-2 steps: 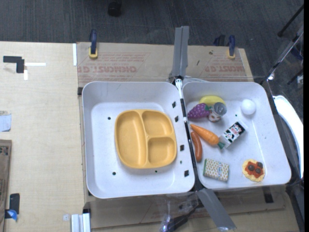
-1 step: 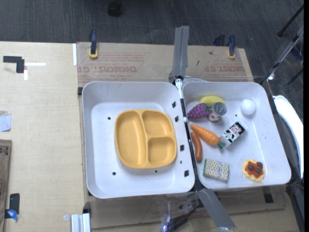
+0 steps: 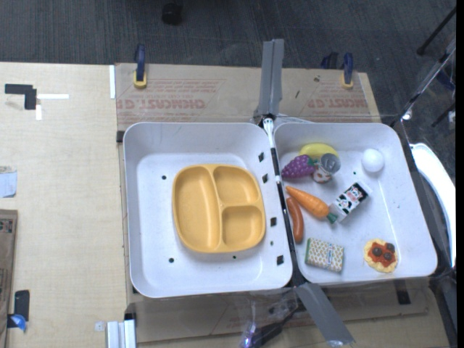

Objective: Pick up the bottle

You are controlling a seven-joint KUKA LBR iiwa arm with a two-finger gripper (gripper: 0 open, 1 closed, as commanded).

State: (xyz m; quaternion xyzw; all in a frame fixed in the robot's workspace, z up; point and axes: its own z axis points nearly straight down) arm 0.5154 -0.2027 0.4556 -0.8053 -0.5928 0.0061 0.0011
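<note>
- Closest to me, at the front of the right bin (image 3: 397, 216), lie a square cracker (image 3: 324, 254) and a small toy pizza (image 3: 381, 255).
- Behind them, about in the middle of that same bin, is the bottle (image 3: 348, 201). It is small and white with black patches, and it has a green cap. It lies on its side, with the cap pointing to the front and to the left.
- A toy carrot (image 3: 310, 201) lies just beside the cap end, and I think the two touch or almost touch. A sausage (image 3: 296, 220) lies along the left wall of the bin, near them.
- Farther back are grapes (image 3: 297, 167), a banana (image 3: 317, 149), a small can (image 3: 328, 163) and a white ball (image 3: 372, 160), all apart from the bottle.
- The left bin (image 3: 134, 194) holds a yellow divided plate (image 3: 217, 209), which has no part in the task.
- In my judgement the task is not yet begun: the bottle rests on the floor of the bin and nothing grips it. The approach, the grasp and the lift are all left to do.
- Whether the pincer is spread or pressed together I cannot tell, and so I also cannot place the bottle relative to it. I can only say that the bottle is in the bin on the side from which the arm reaches in.
- The right side of the bottle is free, so a grasp across its body seems possible to me, but the carrot at the cap could be pushed.
</note>
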